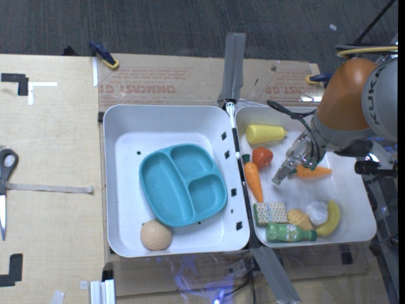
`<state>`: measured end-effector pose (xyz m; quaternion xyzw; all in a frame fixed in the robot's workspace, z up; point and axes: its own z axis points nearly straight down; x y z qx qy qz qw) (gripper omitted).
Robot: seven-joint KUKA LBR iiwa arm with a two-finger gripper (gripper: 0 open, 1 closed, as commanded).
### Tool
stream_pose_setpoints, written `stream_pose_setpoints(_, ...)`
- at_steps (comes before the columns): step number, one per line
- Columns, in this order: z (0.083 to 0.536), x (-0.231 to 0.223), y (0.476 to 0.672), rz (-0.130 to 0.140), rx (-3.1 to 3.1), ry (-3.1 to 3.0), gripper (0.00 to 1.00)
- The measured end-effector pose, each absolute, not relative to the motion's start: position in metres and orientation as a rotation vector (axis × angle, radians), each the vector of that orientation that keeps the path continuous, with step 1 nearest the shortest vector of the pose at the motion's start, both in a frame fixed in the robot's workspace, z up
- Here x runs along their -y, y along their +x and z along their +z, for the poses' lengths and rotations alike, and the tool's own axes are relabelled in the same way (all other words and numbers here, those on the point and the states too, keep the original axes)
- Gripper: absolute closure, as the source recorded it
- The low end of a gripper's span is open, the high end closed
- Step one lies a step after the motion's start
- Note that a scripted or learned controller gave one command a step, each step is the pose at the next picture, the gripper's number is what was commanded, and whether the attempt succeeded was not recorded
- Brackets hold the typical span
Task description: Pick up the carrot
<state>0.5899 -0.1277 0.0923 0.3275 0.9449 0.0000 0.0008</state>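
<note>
Carrot (254, 181) lies in the right bin (354, 230), along its left wall, just below the tomato (262, 156) and above the crackers (270, 213). Right of the carrot hangs the gripper (290, 168), its 2 fingers (281, 175) slightly apart, clamped on nothing, beside a 2nd orange piece (314, 172).

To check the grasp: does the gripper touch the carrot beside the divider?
Apart. In the camera view, bare white bin floor separates the gripper from the carrot.
</note>
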Motion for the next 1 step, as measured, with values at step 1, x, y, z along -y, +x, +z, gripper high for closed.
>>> stream_pose_setpoints(1, 0.0934, 0.2045, 0.5554, -0.001, -2.930, 1.123, 0.00)
